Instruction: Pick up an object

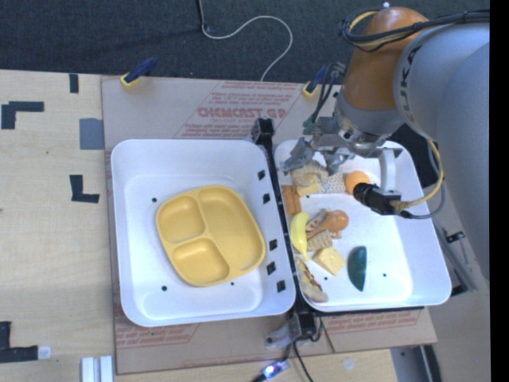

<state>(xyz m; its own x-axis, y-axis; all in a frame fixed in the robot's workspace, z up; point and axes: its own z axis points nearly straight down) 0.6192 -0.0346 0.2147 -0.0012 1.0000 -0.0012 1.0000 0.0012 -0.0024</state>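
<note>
My gripper (315, 160) hangs over the far left corner of the right bin (413, 281), its fingers spread open with nothing between them. Just below it lies a beige bread-like piece (307, 185). An orange ball (355, 181) sits to its right. Nearer the front are a yellow banana (298, 233), a brown pastry-like piece (329, 221), a yellow cheese-like block (329, 261) and a dark green item (357, 267).
The left bin (135, 173) holds a yellow divided plate (209, 234). A black divider with clips (274, 213) runs between the bins. A black-and-orange part (380, 199) on the wrist juts over the right bin. A white cable (238, 29) lies behind the bench.
</note>
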